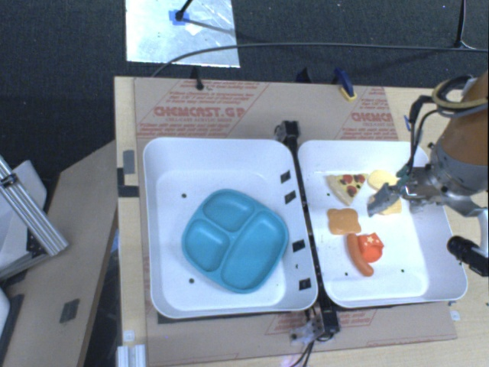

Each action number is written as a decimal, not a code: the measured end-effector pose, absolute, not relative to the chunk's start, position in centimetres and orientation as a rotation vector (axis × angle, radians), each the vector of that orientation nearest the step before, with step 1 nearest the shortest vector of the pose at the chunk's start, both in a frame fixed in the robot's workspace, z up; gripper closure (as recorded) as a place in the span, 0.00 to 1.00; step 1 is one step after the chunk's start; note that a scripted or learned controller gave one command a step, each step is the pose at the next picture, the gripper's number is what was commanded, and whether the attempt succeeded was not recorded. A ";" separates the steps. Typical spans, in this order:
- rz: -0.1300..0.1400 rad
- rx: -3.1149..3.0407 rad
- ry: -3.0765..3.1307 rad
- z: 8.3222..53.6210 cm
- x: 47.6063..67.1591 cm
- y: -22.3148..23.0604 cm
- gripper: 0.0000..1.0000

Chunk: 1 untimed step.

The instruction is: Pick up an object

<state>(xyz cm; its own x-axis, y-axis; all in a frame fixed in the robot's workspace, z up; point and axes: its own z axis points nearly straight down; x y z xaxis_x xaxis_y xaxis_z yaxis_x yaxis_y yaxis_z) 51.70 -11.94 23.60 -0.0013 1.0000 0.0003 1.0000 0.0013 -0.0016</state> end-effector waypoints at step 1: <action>0.002 -2.218 -2.221 19.4 51.6 -12.1 0.00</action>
